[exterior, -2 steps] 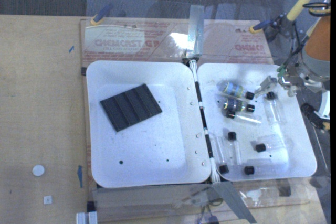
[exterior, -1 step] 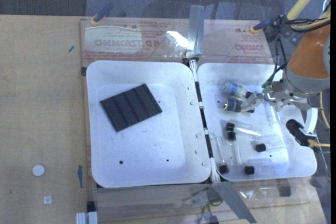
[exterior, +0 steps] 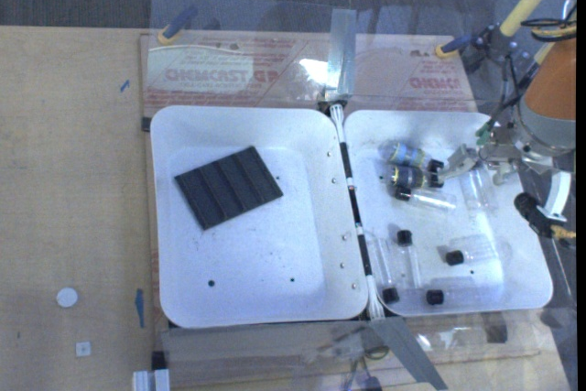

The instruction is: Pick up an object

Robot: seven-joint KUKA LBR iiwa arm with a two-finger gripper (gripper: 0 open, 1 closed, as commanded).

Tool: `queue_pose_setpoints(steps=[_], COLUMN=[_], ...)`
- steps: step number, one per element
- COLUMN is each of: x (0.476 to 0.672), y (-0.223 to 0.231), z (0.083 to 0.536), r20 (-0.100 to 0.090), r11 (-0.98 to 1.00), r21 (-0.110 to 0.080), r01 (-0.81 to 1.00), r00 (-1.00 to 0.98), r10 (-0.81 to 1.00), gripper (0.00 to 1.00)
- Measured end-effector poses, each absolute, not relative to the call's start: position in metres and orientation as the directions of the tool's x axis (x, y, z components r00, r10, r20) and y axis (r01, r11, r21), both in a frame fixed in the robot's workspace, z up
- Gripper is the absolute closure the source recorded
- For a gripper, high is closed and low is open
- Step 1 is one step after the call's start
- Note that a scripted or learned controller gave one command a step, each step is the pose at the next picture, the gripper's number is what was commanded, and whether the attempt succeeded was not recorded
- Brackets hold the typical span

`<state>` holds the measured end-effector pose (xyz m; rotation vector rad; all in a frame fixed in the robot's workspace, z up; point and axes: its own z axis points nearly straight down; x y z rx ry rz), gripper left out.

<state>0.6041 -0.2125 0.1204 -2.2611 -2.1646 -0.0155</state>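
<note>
From above, the end effector (exterior: 478, 162) hangs over the top right part of the right bin (exterior: 531, 288). I cannot tell how wide it is open or if it has hold of anything. Clear little bottles (exterior: 414, 174) with black caps lie in that bin. A dark ridged mat (exterior: 228, 186) lies in the left bin (exterior: 174, 288).

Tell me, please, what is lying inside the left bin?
A dark ribbed rectangular pad lies flat and askew in the left bin, with a few small dark specks on the white floor. Whatever is beneath the pad is covered.
</note>
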Motion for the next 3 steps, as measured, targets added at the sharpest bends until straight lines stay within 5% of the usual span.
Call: queue_pose_setpoints(steps=[1,2,3], x=[0.598,0.617,0.639], y=[-0.173,-0.144,-0.143], z=[0.123,0.123,0.106], r20=[0.001,-0.001,-0.008], r11=[-0.059,-0.069,-0.070], r21=[-0.001,0.003,0.038], r01=[0.998,0.998,0.997], r00=[0.059,0.069,0.070], r10=[0.998,0.998,0.997], gripper=[0.00,0.00,0.00])
